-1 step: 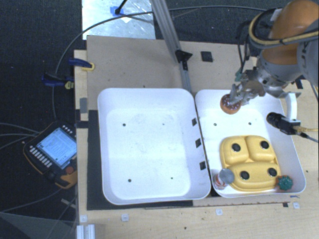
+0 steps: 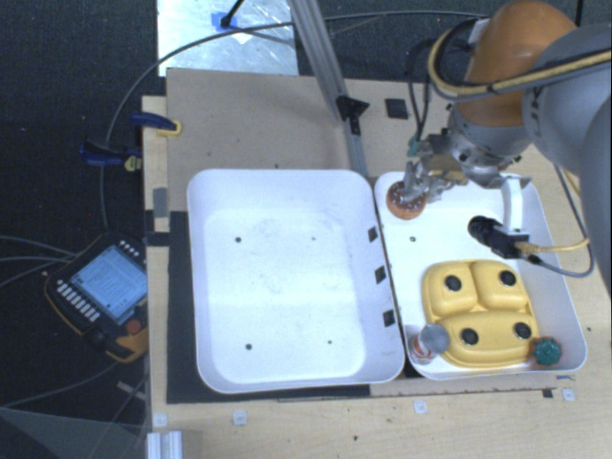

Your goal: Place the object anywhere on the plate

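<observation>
A small round brown-orange object lies in the far left corner of the right bin. My gripper is low over it, right at its top edge, and partly covers it. The yellow plate, with several rounded compartments, sits in the near half of the same bin, well apart from the gripper. I cannot make out whether the object is gripped.
A small grey piece and an orange bit lie by the plate's near left corner, and a teal piece by its near right corner. The left bin adjoins. A black cable fitting hangs from the arm above the plate.
</observation>
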`<state>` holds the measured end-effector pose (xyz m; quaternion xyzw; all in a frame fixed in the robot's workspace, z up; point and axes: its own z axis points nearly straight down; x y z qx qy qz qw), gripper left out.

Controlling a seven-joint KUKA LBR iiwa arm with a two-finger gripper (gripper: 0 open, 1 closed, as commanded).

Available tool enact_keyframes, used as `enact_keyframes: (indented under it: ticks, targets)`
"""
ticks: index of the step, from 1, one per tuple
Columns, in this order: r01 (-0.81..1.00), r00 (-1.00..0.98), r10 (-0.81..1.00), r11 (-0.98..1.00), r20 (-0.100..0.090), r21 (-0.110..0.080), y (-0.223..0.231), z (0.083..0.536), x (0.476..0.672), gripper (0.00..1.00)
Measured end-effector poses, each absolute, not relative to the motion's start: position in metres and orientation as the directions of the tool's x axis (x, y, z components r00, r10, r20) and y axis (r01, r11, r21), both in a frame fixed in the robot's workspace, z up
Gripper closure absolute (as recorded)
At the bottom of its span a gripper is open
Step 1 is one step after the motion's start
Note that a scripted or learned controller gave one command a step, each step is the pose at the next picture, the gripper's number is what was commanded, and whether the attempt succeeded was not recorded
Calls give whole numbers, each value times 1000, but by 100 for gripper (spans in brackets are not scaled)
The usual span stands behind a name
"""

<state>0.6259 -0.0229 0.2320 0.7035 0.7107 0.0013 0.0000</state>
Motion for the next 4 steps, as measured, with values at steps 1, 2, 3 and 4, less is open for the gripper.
enact_keyframes:
  ticks: [1,2,3,4]
  targets:
    - [1000,-10,1000,10,2,4,24,236,645,100]
    - [1000,-10,1000,10,2,2,77,220,655,100]
    - [1000,-10,1000,10,4,4,129,235,660,100]
    - [1000,-6,1000,6,1,2,125,234,660,0]
